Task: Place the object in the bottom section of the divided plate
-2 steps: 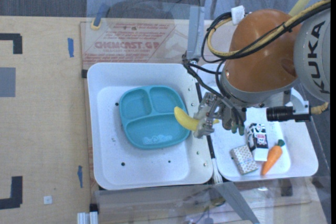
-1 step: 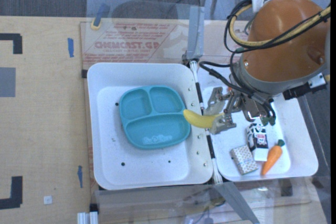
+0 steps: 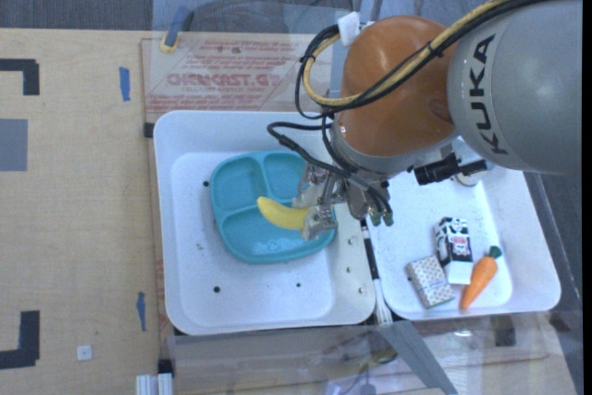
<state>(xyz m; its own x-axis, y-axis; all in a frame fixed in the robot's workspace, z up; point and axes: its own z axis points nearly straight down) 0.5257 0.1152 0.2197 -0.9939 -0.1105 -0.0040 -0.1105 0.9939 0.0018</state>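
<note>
We see the arm (image 3: 444,88) reaching in from the right, its orange band and grey body covering the upper edges of both bins. The gripper (image 3: 319,206) sits low over the right rim of the blue divided plate (image 3: 245,199), which lies in the left bin (image 3: 185,227). A yellow banana (image 3: 280,214) lies across the plate, near its middle, on or just over the ridge between the upper sections and the large lower one; its right end runs up to the gripper's metal parts. We cannot tell whether the gripper is clamped on the banana or has let it go, since the wrist and cables hide the tips.

The plate's lower section shows bare blue below the banana. Black cables (image 3: 296,139) loop from the wrist over the plate's upper right corner, and a yellow hose (image 3: 319,88) curls round the orange band.

In the right bin (image 3: 527,199) we find three other things, all well apart from the plate: a small black-and-white carton (image 3: 454,243), a patterned packet (image 3: 430,280) just below and left of it, and a toy carrot (image 3: 479,280) touching the carton's lower right. The bins' adjoining walls stand between these and the plate. A cardboard sheet (image 3: 222,79) with red lettering lies beyond the left bin.
</note>
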